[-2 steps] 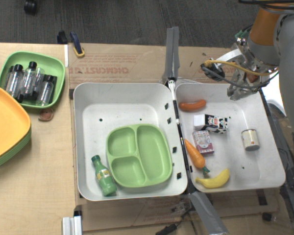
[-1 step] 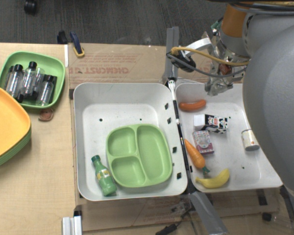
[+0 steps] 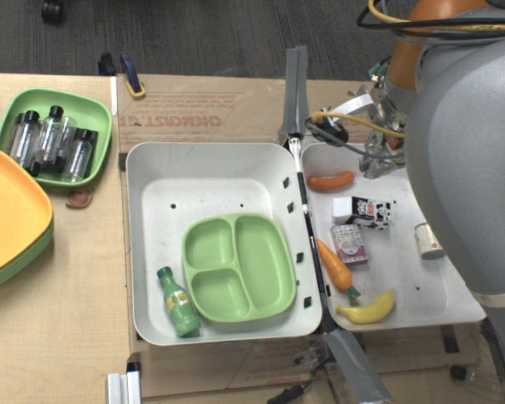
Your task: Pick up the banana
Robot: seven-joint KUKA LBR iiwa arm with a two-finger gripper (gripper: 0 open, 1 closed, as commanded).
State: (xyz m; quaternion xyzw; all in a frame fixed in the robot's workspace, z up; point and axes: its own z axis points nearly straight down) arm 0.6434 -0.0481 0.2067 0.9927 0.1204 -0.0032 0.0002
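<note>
In the right bin's [image 3: 454, 310] near left corner lies the banana [image 3: 369, 309], a small yellow one, curved, lying flat with its length along the near edge and its ends turned slightly up. Just beside it, toward the left wall, is a carrot [image 3: 334, 264], whose tip nearly touches it. Farther in sit a small packet [image 3: 349, 244], a black-and-white carton [image 3: 372, 211] and a hot-dog sausage [image 3: 331, 180]. The gripper [image 3: 379, 160] hangs near the bin's far edge, well apart from the banana, and how its jaws stand cannot be told amid the cabling. The banana looks like a light toy: smooth, probably slippery, with some give. The best hold is likely across its thick middle, fingers closing on the narrow width, clear of the carrot.
</note>
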